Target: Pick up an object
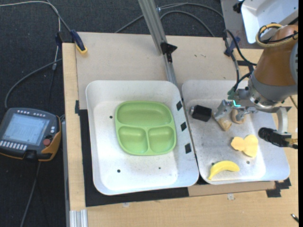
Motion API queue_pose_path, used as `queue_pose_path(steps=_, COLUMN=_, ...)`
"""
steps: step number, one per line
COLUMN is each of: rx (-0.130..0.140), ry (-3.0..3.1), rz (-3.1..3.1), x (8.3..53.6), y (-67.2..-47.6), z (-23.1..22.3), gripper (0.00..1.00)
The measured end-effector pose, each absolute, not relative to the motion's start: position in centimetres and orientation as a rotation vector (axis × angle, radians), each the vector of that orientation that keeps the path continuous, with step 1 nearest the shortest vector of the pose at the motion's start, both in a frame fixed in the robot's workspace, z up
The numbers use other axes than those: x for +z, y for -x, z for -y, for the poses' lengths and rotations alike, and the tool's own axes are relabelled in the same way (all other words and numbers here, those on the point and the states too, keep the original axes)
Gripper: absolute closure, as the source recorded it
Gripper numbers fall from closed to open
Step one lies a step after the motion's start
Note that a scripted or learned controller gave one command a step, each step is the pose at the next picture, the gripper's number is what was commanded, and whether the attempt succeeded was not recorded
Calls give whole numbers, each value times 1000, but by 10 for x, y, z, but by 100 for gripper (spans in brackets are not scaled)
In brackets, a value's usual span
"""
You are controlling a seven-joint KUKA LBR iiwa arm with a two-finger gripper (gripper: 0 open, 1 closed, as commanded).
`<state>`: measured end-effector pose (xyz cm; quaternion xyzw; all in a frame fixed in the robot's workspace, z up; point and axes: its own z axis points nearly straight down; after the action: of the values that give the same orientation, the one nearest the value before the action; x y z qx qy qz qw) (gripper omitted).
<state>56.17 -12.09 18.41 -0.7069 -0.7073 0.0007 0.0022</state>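
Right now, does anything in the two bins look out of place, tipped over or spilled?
Nothing stands out. The green divided plate lies flat in the left bin. In the right bin, the black block, yellow piece and banana lie apart, with the end effector low over a small tan object.

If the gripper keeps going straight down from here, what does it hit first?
Most likely the small tan object lying right under the gripper in the right bin. Depth is hard to judge, so it may instead meet the bin floor beside it.

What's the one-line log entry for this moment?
arm: over right bin | gripper: low, at tan object | grasp: unconfirmed | nearby: black block, yellow piece, banana | left bin: green tray
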Motion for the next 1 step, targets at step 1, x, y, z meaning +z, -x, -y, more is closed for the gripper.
queue_pose_path(steps=1, rx=0, ry=2219, rz=2221, x=185, y=-563, z=121, gripper=0)
